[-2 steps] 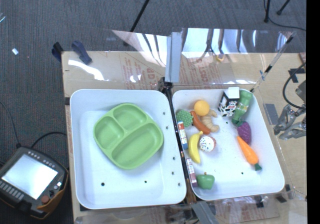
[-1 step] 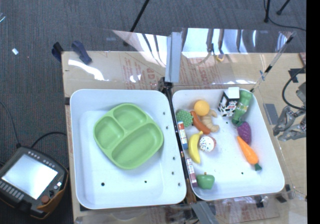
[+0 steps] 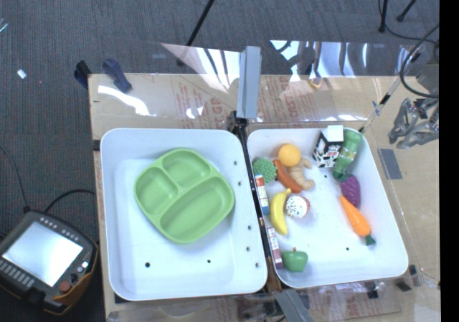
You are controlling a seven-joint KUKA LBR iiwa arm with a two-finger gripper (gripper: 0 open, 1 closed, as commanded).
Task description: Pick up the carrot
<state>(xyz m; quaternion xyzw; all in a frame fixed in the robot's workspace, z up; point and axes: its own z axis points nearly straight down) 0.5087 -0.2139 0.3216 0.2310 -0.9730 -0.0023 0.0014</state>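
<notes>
The carrot (image 3: 356,218) is orange with a small green stem end and lies at a slant near the right wall of the right bin (image 3: 391,242), just below a purple fruit (image 3: 350,189). My gripper (image 3: 414,124) hangs at the view's right side, outside the right bin past its far right corner, well above and to the right of the carrot. Nothing shows in it.
The right bin also holds a green bottle (image 3: 347,153), a cow-print carton (image 3: 329,147), an orange (image 3: 289,154), a banana (image 3: 278,214), a green apple (image 3: 295,260) and other toy foods. A green divided plate (image 3: 184,194) sits in the left bin (image 3: 122,256).
</notes>
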